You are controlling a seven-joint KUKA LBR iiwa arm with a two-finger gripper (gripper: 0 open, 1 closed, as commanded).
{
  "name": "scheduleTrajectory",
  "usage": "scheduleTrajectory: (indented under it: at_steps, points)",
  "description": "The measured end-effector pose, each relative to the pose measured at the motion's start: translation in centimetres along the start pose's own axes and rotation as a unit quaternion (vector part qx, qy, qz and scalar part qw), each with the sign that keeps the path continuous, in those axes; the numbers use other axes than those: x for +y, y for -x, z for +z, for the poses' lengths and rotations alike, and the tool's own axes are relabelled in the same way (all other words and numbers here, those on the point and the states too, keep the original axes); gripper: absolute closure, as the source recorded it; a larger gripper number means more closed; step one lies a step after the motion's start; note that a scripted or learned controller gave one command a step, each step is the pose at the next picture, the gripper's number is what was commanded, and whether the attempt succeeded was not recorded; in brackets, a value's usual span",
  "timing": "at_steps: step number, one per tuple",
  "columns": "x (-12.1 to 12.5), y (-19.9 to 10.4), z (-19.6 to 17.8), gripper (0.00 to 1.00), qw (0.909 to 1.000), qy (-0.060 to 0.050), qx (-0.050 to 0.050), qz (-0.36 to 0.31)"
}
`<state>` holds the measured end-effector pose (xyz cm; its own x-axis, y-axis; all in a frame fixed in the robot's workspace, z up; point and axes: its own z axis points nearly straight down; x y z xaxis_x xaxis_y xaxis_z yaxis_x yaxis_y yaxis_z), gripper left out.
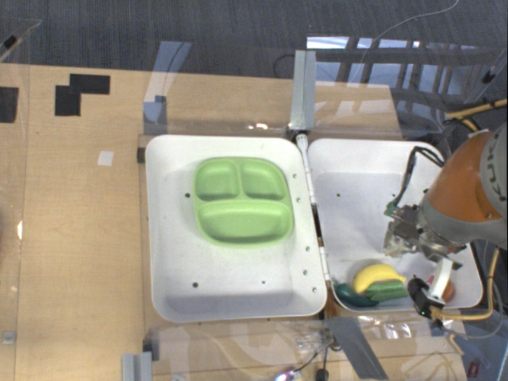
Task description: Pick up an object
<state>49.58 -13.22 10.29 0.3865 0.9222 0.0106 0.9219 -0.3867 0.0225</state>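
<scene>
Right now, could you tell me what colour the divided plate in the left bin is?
Light green; the divided plate shows in the camera view.

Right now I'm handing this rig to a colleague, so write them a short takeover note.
Gripper: low in the right bin, near its front right corner; nothing seen held.
Objects: a yellow piece lying on a dark green piece at the right bin's front edge, just in front of the gripper. A green divided plate lies flat in the left bin.
Done: no pick yet.
Left: grasp and lift an object; the yellow and green pair is nearest.
</scene>
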Motion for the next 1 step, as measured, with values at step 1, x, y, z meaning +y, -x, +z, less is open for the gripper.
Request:
scheduleTrajectory:
  at_steps: [1]
  points:
    - [-2.7,-5.95,-22.68,1.0,0.9994,-0.009,-0.005,0.033]
